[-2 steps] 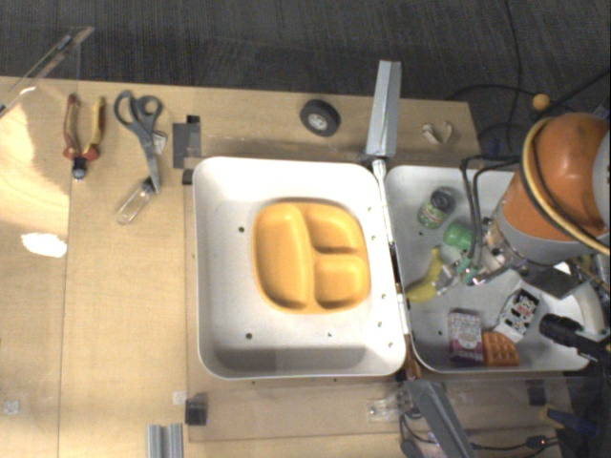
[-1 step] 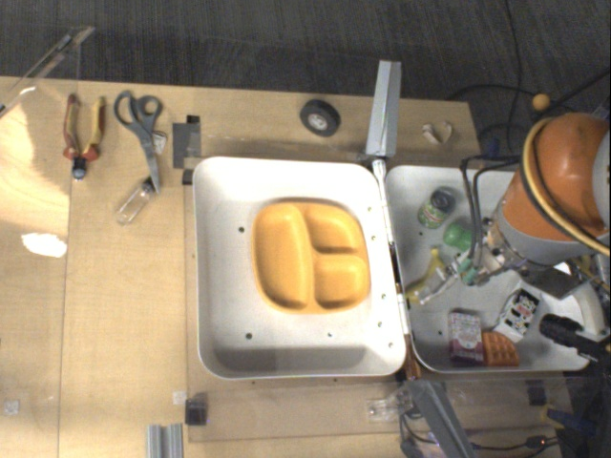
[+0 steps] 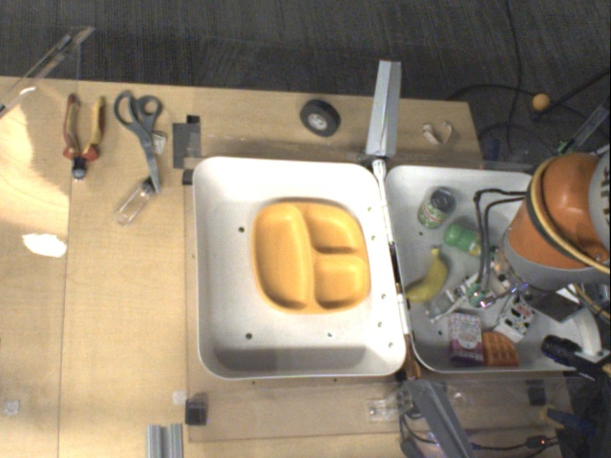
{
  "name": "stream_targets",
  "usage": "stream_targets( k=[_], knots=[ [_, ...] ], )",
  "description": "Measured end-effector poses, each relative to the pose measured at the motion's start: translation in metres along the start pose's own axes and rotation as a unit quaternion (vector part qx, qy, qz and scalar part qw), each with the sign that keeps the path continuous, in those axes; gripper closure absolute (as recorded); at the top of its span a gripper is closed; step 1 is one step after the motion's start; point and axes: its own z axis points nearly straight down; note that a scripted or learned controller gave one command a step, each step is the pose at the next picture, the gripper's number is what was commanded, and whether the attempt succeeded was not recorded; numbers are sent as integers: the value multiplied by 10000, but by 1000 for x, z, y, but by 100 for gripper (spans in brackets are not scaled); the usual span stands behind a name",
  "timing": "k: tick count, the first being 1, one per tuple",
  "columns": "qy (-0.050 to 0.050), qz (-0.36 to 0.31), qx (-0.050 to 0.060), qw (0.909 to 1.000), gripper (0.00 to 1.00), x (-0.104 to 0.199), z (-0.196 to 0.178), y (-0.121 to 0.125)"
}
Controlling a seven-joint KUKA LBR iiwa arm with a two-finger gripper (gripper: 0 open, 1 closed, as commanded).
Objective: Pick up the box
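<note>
The arm is a rounded grey body with a broad orange band, and thin black cables loop beside it.

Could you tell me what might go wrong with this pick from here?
The box lies tight among a cracker, a banana and other clutter in the right bin, so the fingers may catch a neighbour. The arm also hides part of that bin from the camera.
</note>
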Motion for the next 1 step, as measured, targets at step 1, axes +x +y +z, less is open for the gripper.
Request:
stream_targets(
  k=[1],
  knots=[
    [-13, 1211, -44, 9926, 0, -5, 38, 0]
  ],
)
